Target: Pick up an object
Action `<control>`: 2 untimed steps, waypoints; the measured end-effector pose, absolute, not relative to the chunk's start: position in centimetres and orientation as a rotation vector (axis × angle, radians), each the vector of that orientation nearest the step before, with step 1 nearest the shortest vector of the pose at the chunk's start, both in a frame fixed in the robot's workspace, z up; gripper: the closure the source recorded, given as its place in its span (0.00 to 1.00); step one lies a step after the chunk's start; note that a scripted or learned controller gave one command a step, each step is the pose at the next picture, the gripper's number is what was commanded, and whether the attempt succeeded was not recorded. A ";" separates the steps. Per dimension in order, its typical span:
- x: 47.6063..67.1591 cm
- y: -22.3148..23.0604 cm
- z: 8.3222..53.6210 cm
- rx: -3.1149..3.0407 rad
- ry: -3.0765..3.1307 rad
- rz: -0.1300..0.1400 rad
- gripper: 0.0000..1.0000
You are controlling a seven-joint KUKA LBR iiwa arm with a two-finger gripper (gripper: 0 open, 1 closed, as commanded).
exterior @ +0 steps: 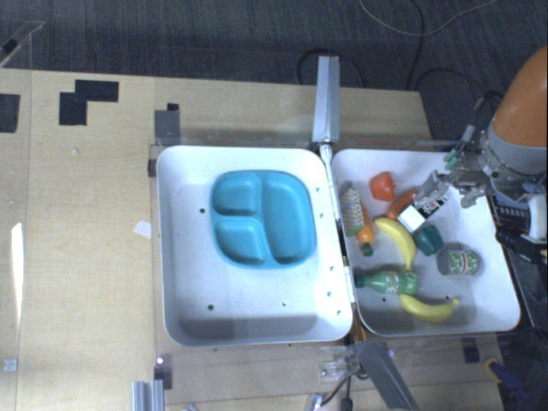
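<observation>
Your gripper (419, 208) hangs in the right bin (505, 315), its grip unreadable, just above the teal cup (428, 239) beside the banana (396, 240); descend straight, centred on one object.

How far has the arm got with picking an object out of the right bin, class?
Done: the arm has reached into the right bin, its gripper low among the toys, beside the orange piece and above a banana. In hand: nothing visibly between the fingers. Left: closing on an item and lifting it; the green bottle, the can and the second banana all lie in the bin.
</observation>
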State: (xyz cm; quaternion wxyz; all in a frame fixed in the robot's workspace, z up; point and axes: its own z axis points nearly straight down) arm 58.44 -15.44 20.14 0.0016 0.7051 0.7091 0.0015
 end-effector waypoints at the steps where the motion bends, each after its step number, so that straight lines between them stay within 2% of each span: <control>1: 61.7 -15.1 11.5 2.054 2.329 0.029 0.00; 2: 64.0 -14.8 10.7 2.209 2.181 0.029 0.00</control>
